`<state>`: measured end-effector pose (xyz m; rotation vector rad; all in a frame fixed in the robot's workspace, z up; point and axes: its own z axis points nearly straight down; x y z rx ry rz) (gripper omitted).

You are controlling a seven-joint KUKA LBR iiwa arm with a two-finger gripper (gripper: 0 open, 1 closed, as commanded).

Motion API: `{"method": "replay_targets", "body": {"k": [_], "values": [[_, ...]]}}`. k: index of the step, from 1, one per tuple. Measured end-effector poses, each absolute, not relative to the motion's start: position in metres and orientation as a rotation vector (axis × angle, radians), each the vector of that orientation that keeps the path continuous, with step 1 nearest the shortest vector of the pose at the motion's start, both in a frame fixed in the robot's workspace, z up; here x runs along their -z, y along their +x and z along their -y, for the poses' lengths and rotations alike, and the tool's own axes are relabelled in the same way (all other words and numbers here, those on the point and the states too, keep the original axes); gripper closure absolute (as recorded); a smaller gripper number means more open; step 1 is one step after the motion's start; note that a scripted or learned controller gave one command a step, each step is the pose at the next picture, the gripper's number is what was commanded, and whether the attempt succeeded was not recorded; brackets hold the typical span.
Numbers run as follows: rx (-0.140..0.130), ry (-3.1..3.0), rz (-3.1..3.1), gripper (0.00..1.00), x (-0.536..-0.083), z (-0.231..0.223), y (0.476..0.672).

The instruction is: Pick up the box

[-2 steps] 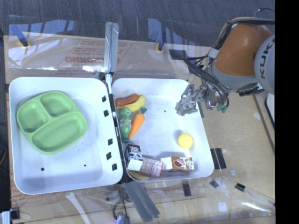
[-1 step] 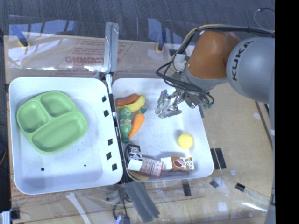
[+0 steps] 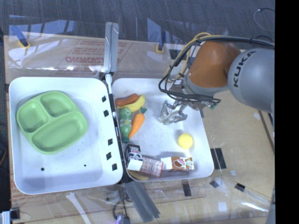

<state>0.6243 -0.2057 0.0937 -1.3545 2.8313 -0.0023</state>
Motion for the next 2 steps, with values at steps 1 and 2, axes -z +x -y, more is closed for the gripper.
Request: {"method": "replay_targets", "body": {"k": [1, 2], "values": [[-0.004, -0.763, -3.05, 1.0, -0.09, 0.194, 0.568], [0.002, -0.439, -3.109, 1.0, -0.293, 0.177, 0.604]]}}
